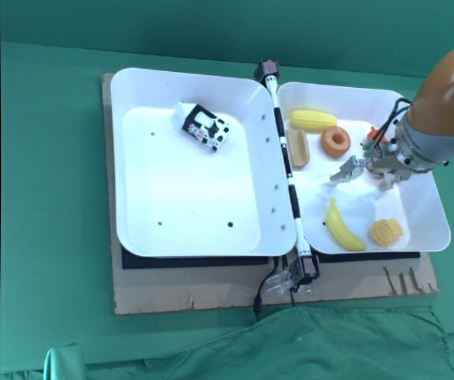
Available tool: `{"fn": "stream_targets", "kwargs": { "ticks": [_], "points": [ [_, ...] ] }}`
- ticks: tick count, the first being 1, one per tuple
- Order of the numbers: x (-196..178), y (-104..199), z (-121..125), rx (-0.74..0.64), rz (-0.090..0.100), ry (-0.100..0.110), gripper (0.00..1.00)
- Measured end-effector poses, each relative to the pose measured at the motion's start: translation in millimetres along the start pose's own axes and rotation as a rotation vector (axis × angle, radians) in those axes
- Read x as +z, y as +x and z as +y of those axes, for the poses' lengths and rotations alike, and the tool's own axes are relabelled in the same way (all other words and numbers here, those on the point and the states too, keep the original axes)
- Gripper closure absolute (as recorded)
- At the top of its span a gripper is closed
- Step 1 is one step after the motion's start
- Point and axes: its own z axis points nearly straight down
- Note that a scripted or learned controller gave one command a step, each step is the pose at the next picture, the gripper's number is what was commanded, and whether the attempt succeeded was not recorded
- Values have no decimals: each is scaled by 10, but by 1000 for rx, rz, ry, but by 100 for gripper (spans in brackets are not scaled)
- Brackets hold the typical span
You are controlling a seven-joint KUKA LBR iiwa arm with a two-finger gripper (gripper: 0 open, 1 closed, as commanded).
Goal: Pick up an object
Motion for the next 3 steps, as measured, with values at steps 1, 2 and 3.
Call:
{"fn": "stream_targets", "kwargs": {
  "ticks": [1,2,3],
  "points": [
    [-1409,-114,-636,-2,-5,-19,0],
    [-1359,-85,-451,-8,-1,-8,0],
    [-325,-60,482,-10,1,-4,0]
  ]
}}
